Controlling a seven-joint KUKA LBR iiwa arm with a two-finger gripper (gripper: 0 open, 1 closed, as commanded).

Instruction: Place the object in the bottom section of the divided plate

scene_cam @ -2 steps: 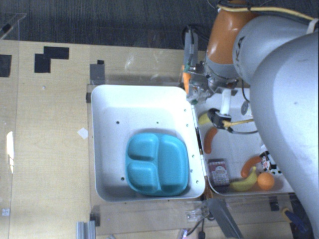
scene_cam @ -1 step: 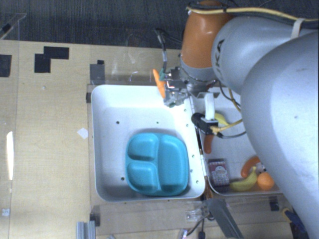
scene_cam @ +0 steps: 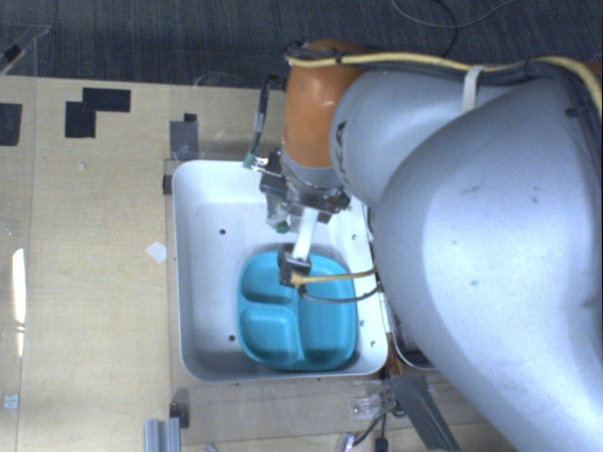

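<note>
Blue divided plate [scene_cam: 275, 335] flat on the floor of the white bin [scene_cam: 203, 252], in the bin's near right part, close to the near wall and the right wall. Moulded in three compartments: two smaller ones stacked on the camera's left side, one longer one along the right. Nearest compartment on the left in plain view, plain blue; far edge of the plate partly covered by the wrist hardware. Grey arm [scene_cam: 490, 234] in from the right, bulking over the right half of the view and hiding whatever sits under it. Orange band [scene_cam: 311, 111] just above the wrist, over the bin's far right corner. Gripper [scene_cam: 297, 205] pointing down inside the bin's outline, above the bin floor just beyond the plate's far edge. Fingers: apart or together not readable from this angle, nothing seen clamped between them. Object to be placed not made out anywhere in view. Pale wood-toned bench [scene_cam: 85, 281] around the bin, with black square marks [scene_cam: 94, 111] at its far left. Dark grey carpet [scene_cam: 188, 8] beyond the bench.
</note>
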